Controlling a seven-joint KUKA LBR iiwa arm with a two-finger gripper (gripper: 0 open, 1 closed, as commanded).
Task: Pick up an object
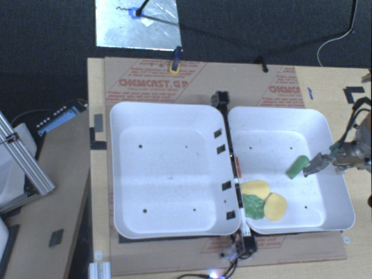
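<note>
Well, my counter [192, 74] is the biggest thing, a big brown board with red letters on it. On it sit two shallow white bins, side by side and touching in the middle. My left bin [165, 167] has a bare white floor with a few little dark dots. My right bin [273, 138] has all the toys in it.

My arm [360, 138] comes in from the right side, over the right edge of the right bin. My end effector [317, 164] is low inside that bin, near its right wall. I cannot tell if it is open or closed, and I cannot tell if it is gripping anything.

A green block [297, 167] lies tilted in the right bin, right at the tip of my end effector. They look like they touch, but I cannot be sure.

Near the front left corner of the right bin there is a small pile. A flat yellow piece [256, 188] lies at the top of the pile. A round yellow piece [275, 207] lies just beside it, lower and to the right. A green leafy piece [252, 206] sits tucked between them, touching both.

A shiny silver sheet [137, 15] lies on the dark floor past the counter.
</note>
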